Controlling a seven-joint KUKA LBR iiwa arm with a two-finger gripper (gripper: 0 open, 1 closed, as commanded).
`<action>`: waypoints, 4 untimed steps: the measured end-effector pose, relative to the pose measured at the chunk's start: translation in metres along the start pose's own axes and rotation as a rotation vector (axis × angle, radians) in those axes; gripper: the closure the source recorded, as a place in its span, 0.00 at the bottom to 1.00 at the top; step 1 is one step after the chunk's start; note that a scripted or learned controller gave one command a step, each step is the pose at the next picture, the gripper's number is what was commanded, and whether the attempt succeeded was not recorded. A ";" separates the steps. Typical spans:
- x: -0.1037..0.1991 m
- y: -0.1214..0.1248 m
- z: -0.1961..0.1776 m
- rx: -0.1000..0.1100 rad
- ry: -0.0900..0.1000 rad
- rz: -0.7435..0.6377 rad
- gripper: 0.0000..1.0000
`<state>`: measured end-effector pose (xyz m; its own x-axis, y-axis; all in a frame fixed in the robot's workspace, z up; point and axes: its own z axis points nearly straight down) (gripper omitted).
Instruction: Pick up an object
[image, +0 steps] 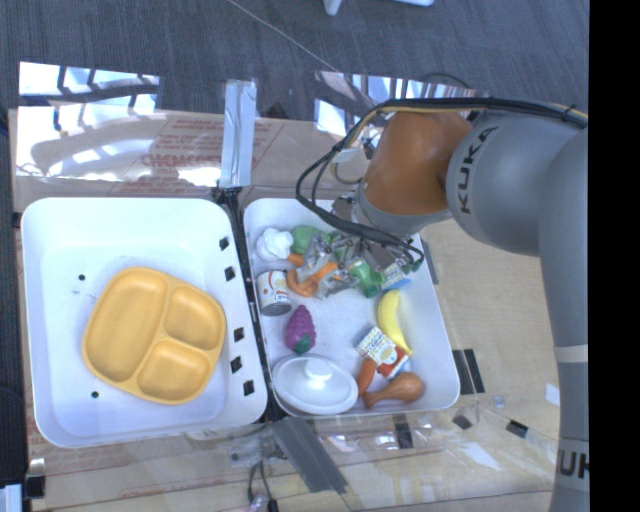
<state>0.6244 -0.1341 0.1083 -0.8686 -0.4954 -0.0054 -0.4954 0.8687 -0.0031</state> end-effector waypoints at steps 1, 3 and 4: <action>-0.048 0.012 -0.116 0.004 -0.004 -0.033 1.00; -0.084 0.080 -0.122 -0.002 0.002 0.087 1.00; -0.086 0.080 -0.133 0.001 -0.002 0.085 1.00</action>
<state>0.6586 -0.0225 0.2416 -0.9074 -0.4203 -0.0072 -0.4202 0.9074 -0.0034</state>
